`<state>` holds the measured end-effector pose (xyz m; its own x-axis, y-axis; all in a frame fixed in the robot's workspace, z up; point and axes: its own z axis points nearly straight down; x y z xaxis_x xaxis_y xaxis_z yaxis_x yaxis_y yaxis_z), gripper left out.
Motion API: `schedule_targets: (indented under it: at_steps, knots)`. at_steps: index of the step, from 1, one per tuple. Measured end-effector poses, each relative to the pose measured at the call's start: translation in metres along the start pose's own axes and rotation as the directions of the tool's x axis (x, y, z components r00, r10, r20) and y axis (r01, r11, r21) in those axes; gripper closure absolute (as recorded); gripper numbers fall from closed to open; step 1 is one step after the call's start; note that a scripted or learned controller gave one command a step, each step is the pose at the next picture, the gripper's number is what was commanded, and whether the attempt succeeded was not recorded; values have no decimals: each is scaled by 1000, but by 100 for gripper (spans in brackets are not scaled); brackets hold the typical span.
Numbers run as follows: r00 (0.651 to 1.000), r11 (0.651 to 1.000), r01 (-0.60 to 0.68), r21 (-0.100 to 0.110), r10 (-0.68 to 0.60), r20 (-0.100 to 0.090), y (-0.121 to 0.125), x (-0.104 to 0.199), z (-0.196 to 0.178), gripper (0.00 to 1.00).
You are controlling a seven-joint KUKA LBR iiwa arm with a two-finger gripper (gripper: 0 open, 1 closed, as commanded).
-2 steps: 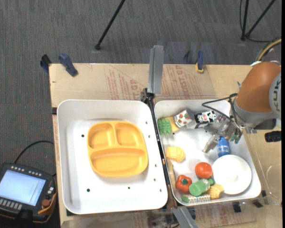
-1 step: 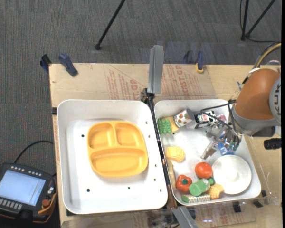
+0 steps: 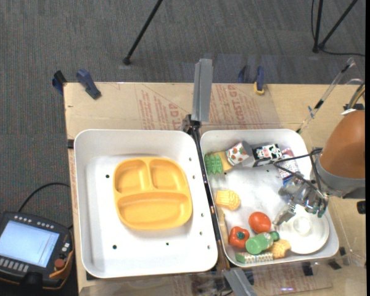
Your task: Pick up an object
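The right bin point(image 3: 259, 134) holds several toy foods. A red tomato point(image 3: 259, 221) lies near the front, with a red pepper point(image 3: 238, 236), a green bottle point(image 3: 261, 243) and a small yellow piece point(image 3: 282, 248) below it. A corn cob point(image 3: 228, 198) sits at the left, and a green ridged item point(image 3: 214, 163), a white and red can point(image 3: 237, 153) and a black and white carton point(image 3: 266, 152) line the back. My gripper point(image 3: 288, 209) hangs low over the bin's right part, just right of the tomato and above a white dish point(image 3: 305, 232). I see nothing held in it.
The left bin point(image 3: 92, 165) holds a yellow divided plate point(image 3: 153, 192). A grey post point(image 3: 202, 94) stands behind the gap between the bins. A teach pendant point(image 3: 28, 245) lies at the front left, off the bench. Blue clamps point(image 3: 86, 82) grip the back edge.
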<state>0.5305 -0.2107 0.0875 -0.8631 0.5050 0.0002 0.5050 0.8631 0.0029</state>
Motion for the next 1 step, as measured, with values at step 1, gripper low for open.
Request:
schedule_targets:
  at_steps: [1]
  knots:
    - [999, 999, 39, 0, -39, 1, 74, -49, 0, 0]
